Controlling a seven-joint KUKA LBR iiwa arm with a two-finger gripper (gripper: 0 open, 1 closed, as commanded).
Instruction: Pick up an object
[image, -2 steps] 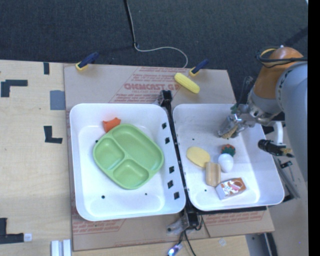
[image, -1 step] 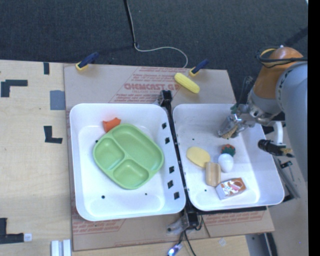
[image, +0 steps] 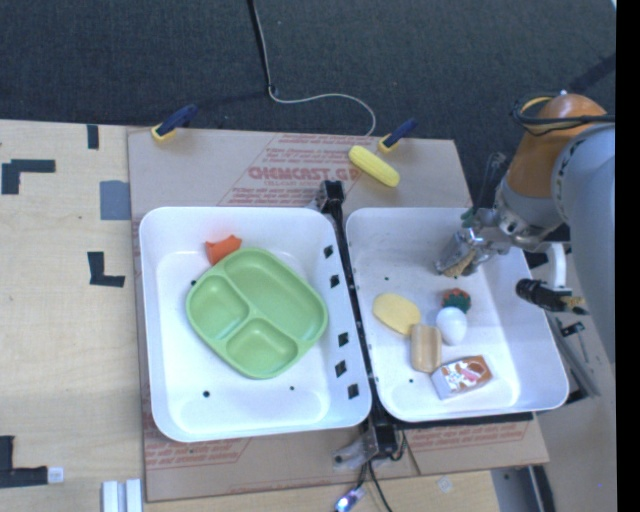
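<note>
Only readable text: red print on the cardboard sheet (image: 285, 172) under the bins, top edge, reads roughly "CHEMCAST GP", last letters cut off by the clamp at the bin divider. Smaller red lines below it and along the sheet's bottom edge are too blurred to read. Red-and-white packet (image: 462, 377) in right bin has print, illegible.

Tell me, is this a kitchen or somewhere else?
Probably a robot lab, not a kitchen: a robot arm reaches over two white bins of toy food, on a clamped cardboard sheet.
</note>
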